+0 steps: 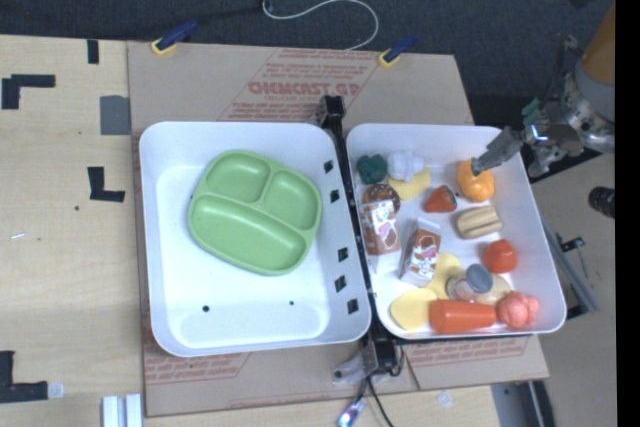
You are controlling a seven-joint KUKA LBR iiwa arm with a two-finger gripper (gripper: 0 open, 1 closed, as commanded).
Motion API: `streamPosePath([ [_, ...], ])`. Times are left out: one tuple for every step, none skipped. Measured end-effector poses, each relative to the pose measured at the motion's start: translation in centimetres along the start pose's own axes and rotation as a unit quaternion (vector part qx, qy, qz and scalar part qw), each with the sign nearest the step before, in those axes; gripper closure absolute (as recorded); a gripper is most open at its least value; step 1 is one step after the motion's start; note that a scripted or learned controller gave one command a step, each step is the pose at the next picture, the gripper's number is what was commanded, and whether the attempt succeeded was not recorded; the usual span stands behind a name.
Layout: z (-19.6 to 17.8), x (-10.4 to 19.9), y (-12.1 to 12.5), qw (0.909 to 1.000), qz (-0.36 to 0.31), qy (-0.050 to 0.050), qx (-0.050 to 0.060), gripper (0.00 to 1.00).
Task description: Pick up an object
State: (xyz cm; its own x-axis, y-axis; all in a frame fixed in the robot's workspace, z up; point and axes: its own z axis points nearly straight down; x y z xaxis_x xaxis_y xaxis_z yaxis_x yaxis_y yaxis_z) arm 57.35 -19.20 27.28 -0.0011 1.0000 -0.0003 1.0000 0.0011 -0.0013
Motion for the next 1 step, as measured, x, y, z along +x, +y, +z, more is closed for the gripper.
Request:
streamPosePath([
  [16.36, 1.28, -2.07, 0.9999, 0.000, -0.003, -0.011, 0.00],
])
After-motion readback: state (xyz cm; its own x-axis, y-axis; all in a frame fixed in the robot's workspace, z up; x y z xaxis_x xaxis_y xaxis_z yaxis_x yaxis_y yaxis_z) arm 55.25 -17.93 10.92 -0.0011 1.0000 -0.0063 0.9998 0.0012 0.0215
